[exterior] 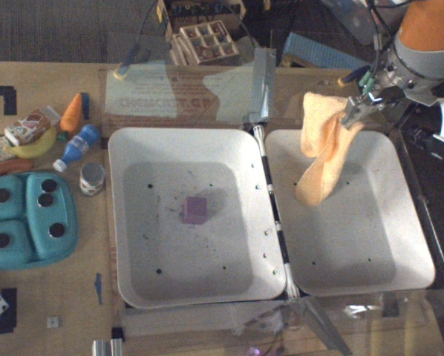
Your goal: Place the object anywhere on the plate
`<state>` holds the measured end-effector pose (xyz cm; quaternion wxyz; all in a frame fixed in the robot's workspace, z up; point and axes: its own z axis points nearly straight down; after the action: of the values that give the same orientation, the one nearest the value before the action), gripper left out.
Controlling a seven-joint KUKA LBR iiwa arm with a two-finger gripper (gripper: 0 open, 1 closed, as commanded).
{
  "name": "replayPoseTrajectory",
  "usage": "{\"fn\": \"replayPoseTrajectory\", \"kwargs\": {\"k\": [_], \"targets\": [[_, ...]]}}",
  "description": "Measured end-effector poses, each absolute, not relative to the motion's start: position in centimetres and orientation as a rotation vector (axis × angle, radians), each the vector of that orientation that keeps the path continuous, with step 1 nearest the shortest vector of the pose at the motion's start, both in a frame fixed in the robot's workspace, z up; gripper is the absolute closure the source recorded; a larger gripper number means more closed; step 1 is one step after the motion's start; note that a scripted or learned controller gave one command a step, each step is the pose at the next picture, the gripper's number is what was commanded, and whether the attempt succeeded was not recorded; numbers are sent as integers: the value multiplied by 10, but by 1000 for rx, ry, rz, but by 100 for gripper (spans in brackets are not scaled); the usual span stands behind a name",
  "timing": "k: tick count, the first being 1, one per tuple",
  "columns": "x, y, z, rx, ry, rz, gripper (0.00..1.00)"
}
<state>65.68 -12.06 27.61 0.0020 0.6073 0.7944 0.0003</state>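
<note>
**Soft yellow cloth dangling over the right bin, pinched at one edge**

From where I stand, the far left of the surface (pixel 88 288) carries a teal tray (pixel 27 217) with dark round hollows, and above it a scatter of toy food: a banana (pixel 35 147), a small carrot (pixel 73 112), a little blue bottle (pixel 76 147) and a short tin (pixel 92 178). None of it looks like a proper plate to me, though the teal tray comes closest.

Next comes the left bin (pixel 125 169), with a small purple block (pixel 194 210) lying near its middle.

Over the right bin (pixel 400 273) hangs the yellow cloth (pixel 322 150). It droops in long folds, its lower tip reaching down toward the bin floor; whether it touches I cannot tell. The gripper (pixel 353 116) has its fingers closed on the cloth's upper right edge, and the fabric bunches there and spills over to the left.

I judge the cloth light and wholly limp: it will swing and trail behind any sideways move, and the low end may drag across the bin walls. It is not fragile, but a thin pinch of fabric can slide free. A hold on a gathered bunch seems safer than one on a single hem.
</note>
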Motion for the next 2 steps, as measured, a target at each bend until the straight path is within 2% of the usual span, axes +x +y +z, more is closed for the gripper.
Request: {"fn": "replayPoseTrajectory", "kwargs": {"k": [1,2], "targets": [[646,-121,430,2012,2406,2,100],[667,-210,436,2012,2405,0,100]]}}
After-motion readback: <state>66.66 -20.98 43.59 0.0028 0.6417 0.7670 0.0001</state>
